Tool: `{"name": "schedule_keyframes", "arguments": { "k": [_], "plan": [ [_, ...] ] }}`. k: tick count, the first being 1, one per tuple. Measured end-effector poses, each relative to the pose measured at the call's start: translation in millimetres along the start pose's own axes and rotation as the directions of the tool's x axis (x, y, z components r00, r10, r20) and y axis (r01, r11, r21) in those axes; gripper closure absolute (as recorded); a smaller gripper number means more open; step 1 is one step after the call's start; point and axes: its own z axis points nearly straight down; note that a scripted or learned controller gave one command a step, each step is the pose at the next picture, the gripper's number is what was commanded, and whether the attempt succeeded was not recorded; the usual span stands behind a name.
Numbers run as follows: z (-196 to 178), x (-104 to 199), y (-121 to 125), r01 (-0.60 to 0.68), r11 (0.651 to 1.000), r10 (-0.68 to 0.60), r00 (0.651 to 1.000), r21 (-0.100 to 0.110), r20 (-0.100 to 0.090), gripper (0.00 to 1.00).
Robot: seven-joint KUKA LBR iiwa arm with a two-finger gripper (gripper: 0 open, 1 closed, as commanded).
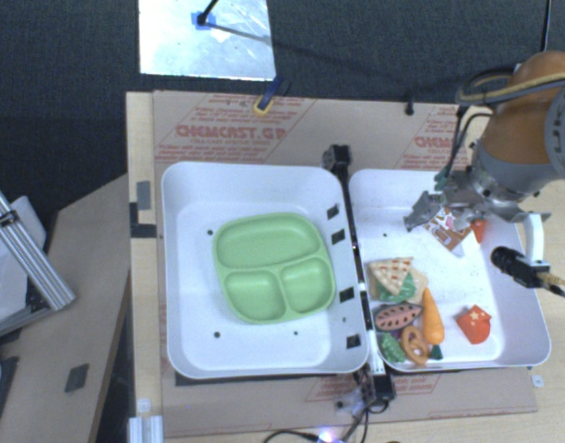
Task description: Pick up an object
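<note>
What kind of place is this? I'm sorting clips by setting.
Likely a robotics lab test bench: a robot arm over two white bins, toy food and a green divided tray.

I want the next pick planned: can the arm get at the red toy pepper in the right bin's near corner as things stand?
Probably yes. The red pepper lies alone on bare floor of the right bin, apart from the carrot, with nothing above it. The gripper hovers in the same bin.

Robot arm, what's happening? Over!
Pincer low in right bin, over a brown packet. Grip unclear. Toy food piled nearby. Green tray in left bin.
</note>
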Motion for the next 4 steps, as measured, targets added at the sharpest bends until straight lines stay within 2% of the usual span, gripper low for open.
{"name": "schedule_keyframes", "arguments": {
  "k": [1,2,3,4],
  "plan": [
    [-6.6,0.1,2.9,0.002,1.0,-0.002,1.0,-0.013,0.002,0.0],
    [39.3,2.8,11.6,0.004,1.0,-0.004,1.0,-0.009,0.001,0.0],
    [90.8,-3.8,4.0,0.0,1.0,0.0,1.0,-0.009,0.001,0.0],
    [103.3,-3.4,4.7,0.0,1.0,0.0,1.0,-0.011,0.002,0.0]
  ]
}}
